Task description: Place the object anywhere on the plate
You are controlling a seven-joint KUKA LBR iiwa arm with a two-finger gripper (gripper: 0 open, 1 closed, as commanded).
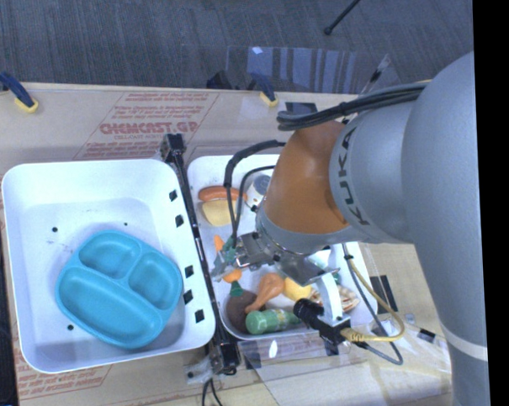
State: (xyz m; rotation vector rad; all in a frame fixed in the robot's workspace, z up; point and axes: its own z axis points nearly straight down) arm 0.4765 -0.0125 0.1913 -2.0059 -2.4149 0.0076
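A blue plate with three compartments lies in the left white bin, tilted toward the front. The right bin holds several small toy foods: a hot dog, a yellow piece, an orange carrot-like piece, a brown piece, a tan piece and a green bottle-like piece. My gripper reaches down into the right bin near its left wall, above the orange piece. The wrist and arm hide much of that bin.
A black divider with clips runs between the two bins. The big grey arm with its orange band covers the right bin's far side. Cables trail at the front right. Yellow clamps hold the cardboard-covered bench.
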